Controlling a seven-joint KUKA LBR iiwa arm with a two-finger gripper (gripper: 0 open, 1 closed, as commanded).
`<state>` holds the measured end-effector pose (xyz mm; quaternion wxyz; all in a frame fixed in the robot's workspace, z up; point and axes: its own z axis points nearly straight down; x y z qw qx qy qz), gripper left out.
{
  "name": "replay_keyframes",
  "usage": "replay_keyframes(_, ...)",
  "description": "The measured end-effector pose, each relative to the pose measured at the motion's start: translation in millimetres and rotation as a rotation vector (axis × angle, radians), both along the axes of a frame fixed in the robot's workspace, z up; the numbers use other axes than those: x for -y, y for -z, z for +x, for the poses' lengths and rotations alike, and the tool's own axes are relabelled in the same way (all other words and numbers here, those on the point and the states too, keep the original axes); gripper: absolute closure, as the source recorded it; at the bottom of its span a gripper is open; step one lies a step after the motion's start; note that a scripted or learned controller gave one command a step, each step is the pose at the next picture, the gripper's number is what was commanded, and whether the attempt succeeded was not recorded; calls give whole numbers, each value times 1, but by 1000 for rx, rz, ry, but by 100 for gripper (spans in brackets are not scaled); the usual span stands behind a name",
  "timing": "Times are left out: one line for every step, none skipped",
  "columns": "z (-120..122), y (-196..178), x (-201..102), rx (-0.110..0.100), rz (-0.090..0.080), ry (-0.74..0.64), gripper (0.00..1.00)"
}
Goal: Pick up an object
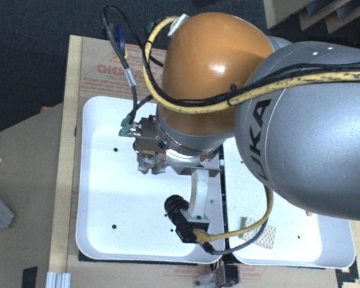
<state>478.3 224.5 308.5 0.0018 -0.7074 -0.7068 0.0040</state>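
**Tool low over left bin, speckled item in right bin**

Arm (322, 127) comes in from the right and takes up most of the upper right of the frame; its orange band (213, 51) sits top-centre. Below the band, the tool (146, 162) hangs over the left bin (107, 190), approx. at that bin's upper middle, pointing down toward the white floor. Can't tell the tool's state: the wrist blocks the view from above, and nothing can be made out in its grip.

Only loose thing visible: a small speckled item (263, 235) (pale w/ dark dots, flat-looking) in the right bin (326, 237). It lies near that bin's lower left corner, in the lower right of the frame, just right of the dark gap between the bins. It's well apart from the tool, w/ the bin divide between them. Its left side is partly hidden by robot parts.

Both bins sit side by side on the counter (65, 157), a tan board w/ red print at its upper left. The left bin's floor has a few tiny dark dots, too small to tell what they are.
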Motion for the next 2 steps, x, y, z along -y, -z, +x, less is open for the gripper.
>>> replay_keyframes(1, -48, 0, 13, 6, -2, 100)
replay_keyframes(23, 23, 0, 2, 1, 1, 100)
